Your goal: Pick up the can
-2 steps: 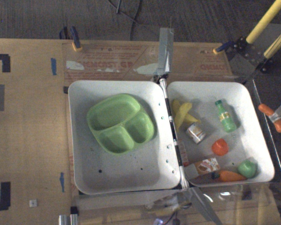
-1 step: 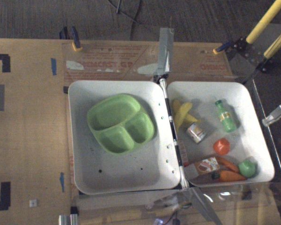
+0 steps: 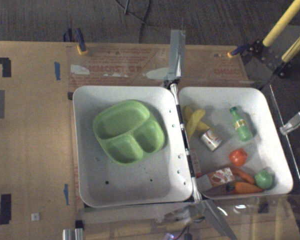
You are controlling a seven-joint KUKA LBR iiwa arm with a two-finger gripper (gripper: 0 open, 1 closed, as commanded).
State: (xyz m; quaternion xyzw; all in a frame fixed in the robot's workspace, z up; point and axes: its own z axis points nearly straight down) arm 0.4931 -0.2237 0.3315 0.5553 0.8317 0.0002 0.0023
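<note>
**Can still lying in the right bin, pick not yet made**

On the left of the tan wooden worktop (image 3: 30, 149), marked with dark tape corners, sits the left shallow white bin (image 3: 90, 184). It holds a light green plastic divided tray (image 3: 129, 138) with three compartments, lying slightly toward the far side.

Just beside it, the right shallow white bin (image 3: 270, 114) carries the rest. Along its left wall lies a yellow toy banana (image 3: 194, 120). Right of the banana's near end lies the small silver can with a red-and-white label (image 3: 210, 139), tipped on its side, apart from everything else. Farther right stands a green plastic bottle (image 3: 241, 124). Nearer are a red-orange tomato (image 3: 238, 157), a small juice carton (image 3: 217, 177), orange carrots (image 3: 246, 184) and a green round fruit (image 3: 264, 179).

A grey metal piece (image 3: 292, 123) pokes in at the right edge; whether it is the end effector, and how open it is, I cannot tell. Judging by this, nothing is grasped and the whole pick remains: approach, close, lift.

The floor beyond is dark carpet (image 3: 215, 9) with cables and a yellow-handled clamp (image 3: 285, 19).
</note>
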